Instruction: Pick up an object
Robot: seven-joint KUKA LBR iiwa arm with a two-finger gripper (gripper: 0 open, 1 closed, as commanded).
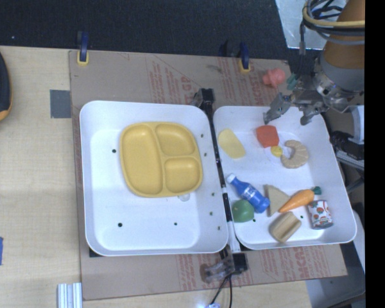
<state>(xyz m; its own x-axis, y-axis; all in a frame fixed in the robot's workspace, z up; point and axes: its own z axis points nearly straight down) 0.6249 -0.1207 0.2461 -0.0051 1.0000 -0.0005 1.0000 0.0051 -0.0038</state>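
Note:
My gripper [290, 113] hangs over the far edge of the right bin [337, 172], its two fingers spread open with nothing between them. Just below it lies a red block [267, 136]. A pale yellow lemon-like piece [231, 144] sits to the left of that block. A tan bitten cookie [296, 154] with a small yellow bit beside it lies to the right. Nearer the front are a blue bottle [249, 193], a green ball [242, 211], a tan wedge [276, 196], an orange carrot [297, 199], a small can [321, 214] and a tan block [285, 226].
The left bin [96, 230] holds a yellow divided plate [160, 158]. A pink object [275, 77] lies on the cardboard beyond the right bin. Clamps hold the board's far edge. A black and orange device sits at the far left.

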